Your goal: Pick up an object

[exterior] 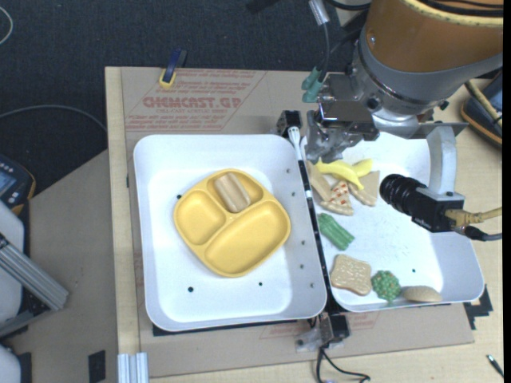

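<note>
Right now, claw [334, 152] low over banana [345, 169], right bin [455, 254], grip state unclear.

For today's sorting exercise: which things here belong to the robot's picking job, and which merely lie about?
Job: gripper; banana; pizza slice; green bean; cracker; broccoli; right bin.
Lying about: yellow plate; left bin; blue-and-yellow clip.

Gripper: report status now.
Gripper low over right bin, at banana and pizza slice. Nothing seen held. Food pieces crowd the spot.
</note>
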Controlling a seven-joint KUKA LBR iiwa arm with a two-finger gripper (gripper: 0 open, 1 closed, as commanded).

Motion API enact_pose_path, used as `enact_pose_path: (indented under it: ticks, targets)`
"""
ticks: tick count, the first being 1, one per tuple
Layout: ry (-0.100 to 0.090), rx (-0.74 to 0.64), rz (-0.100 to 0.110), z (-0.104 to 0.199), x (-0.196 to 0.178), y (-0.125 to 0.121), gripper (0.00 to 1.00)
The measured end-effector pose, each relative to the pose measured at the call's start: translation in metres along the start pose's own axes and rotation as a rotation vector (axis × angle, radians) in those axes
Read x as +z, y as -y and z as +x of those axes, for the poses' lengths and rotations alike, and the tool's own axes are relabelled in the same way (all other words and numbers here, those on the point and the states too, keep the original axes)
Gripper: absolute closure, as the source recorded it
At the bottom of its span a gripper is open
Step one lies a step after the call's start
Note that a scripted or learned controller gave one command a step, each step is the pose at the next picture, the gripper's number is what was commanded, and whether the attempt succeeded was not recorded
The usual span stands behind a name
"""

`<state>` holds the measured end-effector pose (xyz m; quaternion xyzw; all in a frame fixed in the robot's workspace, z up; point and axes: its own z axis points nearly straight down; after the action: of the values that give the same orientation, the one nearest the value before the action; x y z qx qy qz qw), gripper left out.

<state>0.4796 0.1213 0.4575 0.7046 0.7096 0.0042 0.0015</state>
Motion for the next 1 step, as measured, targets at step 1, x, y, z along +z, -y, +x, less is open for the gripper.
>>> enact_pose_path:
  ticks: [1]
  targets:
    - [0.006,0.0,0.02,0.0645,0.0913,0.0025,1.0]
